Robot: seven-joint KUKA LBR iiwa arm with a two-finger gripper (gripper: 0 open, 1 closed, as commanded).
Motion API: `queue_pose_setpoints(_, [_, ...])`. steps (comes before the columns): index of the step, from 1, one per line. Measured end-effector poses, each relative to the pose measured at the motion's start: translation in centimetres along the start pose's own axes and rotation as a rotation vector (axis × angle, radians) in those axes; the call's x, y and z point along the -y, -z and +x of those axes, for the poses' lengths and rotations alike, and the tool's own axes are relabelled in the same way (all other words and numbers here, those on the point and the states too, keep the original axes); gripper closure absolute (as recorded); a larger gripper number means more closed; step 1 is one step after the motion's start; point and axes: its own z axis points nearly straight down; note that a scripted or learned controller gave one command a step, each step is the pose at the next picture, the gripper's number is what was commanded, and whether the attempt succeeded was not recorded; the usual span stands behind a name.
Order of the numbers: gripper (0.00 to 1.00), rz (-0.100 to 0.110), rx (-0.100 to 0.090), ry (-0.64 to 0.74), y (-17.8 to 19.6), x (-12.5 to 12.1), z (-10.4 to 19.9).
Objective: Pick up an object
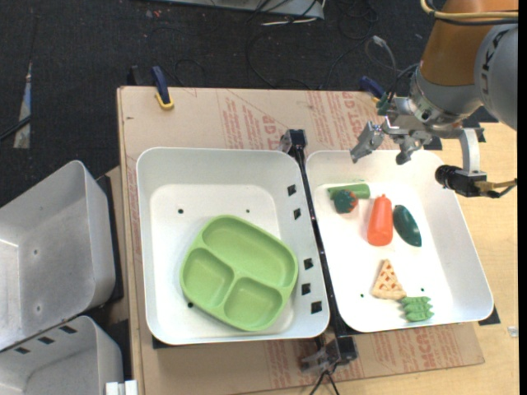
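My gripper (384,146) hangs open above the far edge of the right bin (461,245), its two fingers spread apart with nothing between them. Below it in that bin lie a small green and red vegetable toy (347,197), an orange carrot-like piece (380,220) and a dark green oblong piece (407,225). Nearer the front lie a pizza slice toy (387,281) and a small green leafy toy (417,308). The gripper is above and behind all of them, touching none.
The left bin (165,179) holds a light green divided tray (238,271). A black clamp (295,141) sits between the bins at the back. Empty white tubs (49,245) stand off the bench at the left. Cables lie on the dark floor behind.
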Motion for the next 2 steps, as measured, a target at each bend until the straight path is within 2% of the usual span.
queue_pose_setpoints(1, [0.0, -0.013, 0.001, 0.002, 0.8, -0.2, 0.0])
queue_pose_setpoints(2, [0.0, -0.009, 0.001, -0.001, -3.7, 0.3, 0.1])
